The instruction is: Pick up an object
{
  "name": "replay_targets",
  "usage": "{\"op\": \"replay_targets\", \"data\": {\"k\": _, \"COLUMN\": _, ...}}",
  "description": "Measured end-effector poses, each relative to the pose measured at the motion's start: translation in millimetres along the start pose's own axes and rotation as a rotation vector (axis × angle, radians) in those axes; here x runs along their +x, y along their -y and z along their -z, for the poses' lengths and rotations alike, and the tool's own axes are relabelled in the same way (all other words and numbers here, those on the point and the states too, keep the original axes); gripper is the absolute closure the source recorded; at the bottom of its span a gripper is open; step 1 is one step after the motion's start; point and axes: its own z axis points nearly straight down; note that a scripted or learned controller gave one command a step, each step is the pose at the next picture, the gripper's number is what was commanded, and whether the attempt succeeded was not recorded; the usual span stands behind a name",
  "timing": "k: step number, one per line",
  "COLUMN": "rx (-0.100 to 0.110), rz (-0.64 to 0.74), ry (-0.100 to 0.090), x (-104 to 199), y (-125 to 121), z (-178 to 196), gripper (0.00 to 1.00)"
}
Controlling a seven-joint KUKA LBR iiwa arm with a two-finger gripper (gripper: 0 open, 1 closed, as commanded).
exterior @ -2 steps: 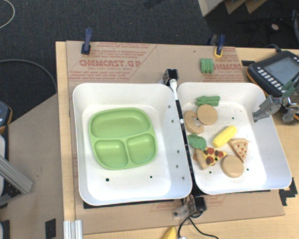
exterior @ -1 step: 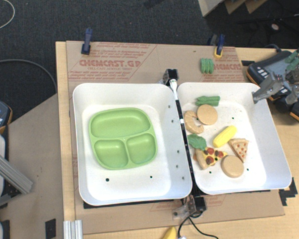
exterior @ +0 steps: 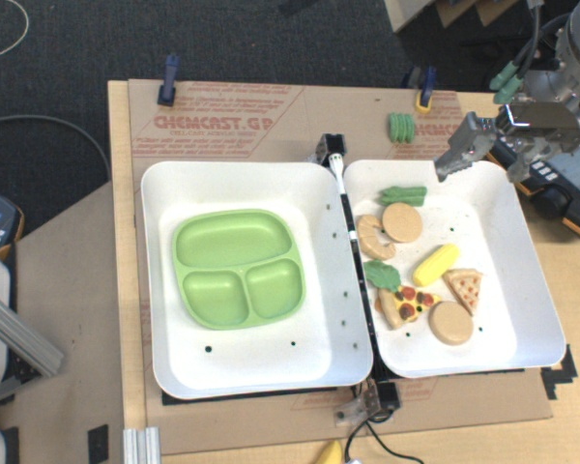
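The objects to pick from are toy foods gathered in the left half of the right bin [exterior: 522,259], near the divider between the two bins. A green ridged piece [exterior: 404,195] lies farthest back, with a round tan cookie [exterior: 402,223] just in front of it and a pale bagel-like ring [exterior: 373,237] beside that cookie on its left. Further forward, a yellow oblong piece [exterior: 435,264] lies tilted, a green leaf-shaped piece [exterior: 383,276] sits to its left, and a pizza slice with red and yellow dots [exterior: 404,306] lies just before the leaf. A second triangular slice [exterior: 464,287] is on the right of the cluster, and a second round tan disc [exterior: 451,323] is the nearest item to the front rim. The left bin [exterior: 164,259] holds a light green divided tray [exterior: 239,268] with one long compartment at the back and two smaller ones at the front. Outside the bins, a small green ridged piece [exterior: 401,128] rests on the cardboard sheet behind the right bin. The gripper [exterior: 456,160] hangs over the back rim of the right bin, well apart from every toy, and nothing sits between its fingers; whether they are spread or closed I cannot tell from this angle.
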Motion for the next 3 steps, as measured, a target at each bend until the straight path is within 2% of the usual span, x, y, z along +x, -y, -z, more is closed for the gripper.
{"op": "replay_targets", "data": {"k": 1, "rx": 0.014, "rz": -0.002, "ry": 0.001, "x": 101, "y": 1, "z": -62, "gripper": 0.00}}
{"op": "replay_targets", "data": {"k": 2, "rx": 0.006, "rz": -0.009, "ry": 0.001, "x": 97, "y": 0, "z": -49, "gripper": 1.00}}
{"op": "replay_targets", "data": {"k": 3, "rx": 0.003, "rz": -0.009, "ry": 0.000, "x": 98, "y": -1, "z": -39, "gripper": 1.00}}
